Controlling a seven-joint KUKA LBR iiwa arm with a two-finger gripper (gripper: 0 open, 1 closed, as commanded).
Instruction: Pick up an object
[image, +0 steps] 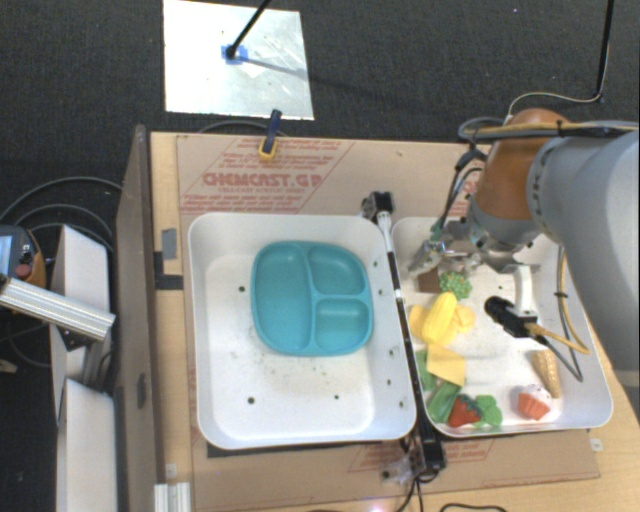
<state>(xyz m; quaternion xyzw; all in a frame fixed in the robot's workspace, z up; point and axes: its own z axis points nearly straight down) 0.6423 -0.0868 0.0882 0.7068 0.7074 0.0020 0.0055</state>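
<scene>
I am hovering my gripper (450, 262), grip state unclear, over crowded toys near the right bin's (590, 400) far edge.

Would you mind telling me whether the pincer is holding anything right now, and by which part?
It cannot be told. The pincer is low in the right bin, just above the green broccoli-like toy, and the arm's wrist hides the contact.

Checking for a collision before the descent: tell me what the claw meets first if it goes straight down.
Most likely the green broccoli-like toy, directly beneath the claw in the right bin, with the yellow toy just beyond. Depth is hard to judge from this slanted view.
</scene>
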